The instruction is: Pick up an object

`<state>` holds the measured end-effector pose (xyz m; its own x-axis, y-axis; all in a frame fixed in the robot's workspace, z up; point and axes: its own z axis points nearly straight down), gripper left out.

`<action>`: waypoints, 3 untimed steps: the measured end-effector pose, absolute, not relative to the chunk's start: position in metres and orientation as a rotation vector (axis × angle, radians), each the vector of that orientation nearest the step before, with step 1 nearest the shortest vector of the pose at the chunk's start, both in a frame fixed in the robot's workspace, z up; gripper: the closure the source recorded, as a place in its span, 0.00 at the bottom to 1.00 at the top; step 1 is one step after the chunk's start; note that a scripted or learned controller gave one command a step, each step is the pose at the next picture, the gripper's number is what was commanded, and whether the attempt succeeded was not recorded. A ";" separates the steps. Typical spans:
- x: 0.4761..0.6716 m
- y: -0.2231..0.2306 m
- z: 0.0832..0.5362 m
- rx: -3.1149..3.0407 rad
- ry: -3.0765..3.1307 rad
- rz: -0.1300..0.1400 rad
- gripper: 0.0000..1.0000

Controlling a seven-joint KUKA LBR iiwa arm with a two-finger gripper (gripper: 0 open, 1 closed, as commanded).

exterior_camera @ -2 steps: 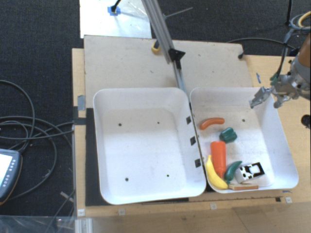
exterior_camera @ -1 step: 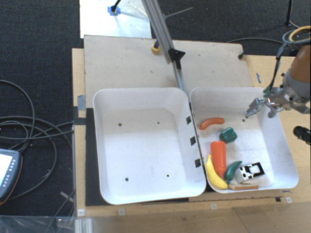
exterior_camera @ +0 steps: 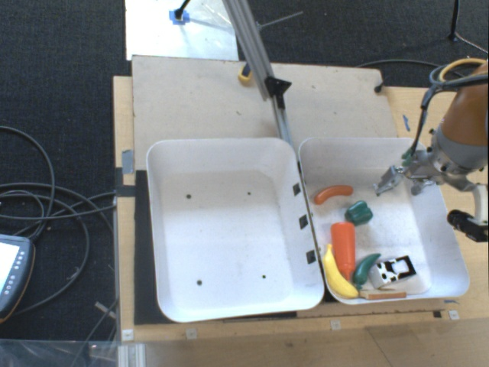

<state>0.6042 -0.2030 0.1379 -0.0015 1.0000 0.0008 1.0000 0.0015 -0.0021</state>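
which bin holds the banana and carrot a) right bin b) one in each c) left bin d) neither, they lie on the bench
a, the banana and the carrot lie side by side near the front left corner of the right bin.

Arm [exterior_camera: 463,121] entered from right edge of view, orange band above grey wrist section. Wrist angled down and leftward. End effector [exterior_camera: 391,180] extended left from wrist, small metal fingers [exterior_camera: 386,182] pointing left and slightly down. Nothing seen between fingers. Finger spacing too small to judge. Black fitting [exterior_camera: 467,225] projected from arm's lower side near right edge.
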 end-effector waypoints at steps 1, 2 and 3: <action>0.606 -0.204 0.152 -2.223 -2.228 -0.004 1.00; 0.608 -0.209 0.197 -2.224 -2.228 -0.005 1.00; 0.619 -0.211 0.256 -2.222 -2.234 -0.006 1.00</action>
<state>0.6192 -0.2112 0.2562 -0.0055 1.0000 -0.0037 0.9999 0.0056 0.0094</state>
